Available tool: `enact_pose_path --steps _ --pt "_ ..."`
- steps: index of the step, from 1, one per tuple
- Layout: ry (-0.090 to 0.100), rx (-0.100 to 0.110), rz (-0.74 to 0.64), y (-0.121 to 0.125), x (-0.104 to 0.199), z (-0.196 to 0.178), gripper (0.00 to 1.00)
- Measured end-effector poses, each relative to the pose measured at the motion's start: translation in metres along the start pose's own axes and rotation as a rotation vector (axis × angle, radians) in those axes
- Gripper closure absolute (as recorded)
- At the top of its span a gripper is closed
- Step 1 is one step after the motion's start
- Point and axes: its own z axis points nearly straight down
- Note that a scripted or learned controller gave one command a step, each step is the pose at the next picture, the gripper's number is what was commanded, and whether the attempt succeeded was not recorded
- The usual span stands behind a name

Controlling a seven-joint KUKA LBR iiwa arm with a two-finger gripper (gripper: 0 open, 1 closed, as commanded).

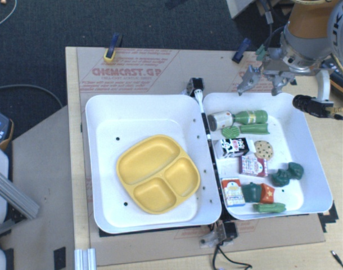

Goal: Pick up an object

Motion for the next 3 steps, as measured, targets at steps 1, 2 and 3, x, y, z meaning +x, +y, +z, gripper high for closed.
enact_pose_path --steps 1,2,3 --pt "-0.001 -0.014 -0.002 0.002 0.000 -0.008 0.00" --pt "-0.001 -0.010 -0.002 0.001 0.001 0.034 0.00" --pt "-0.001 -0.008 -0.002 0.002 0.001 0.077 0.00"
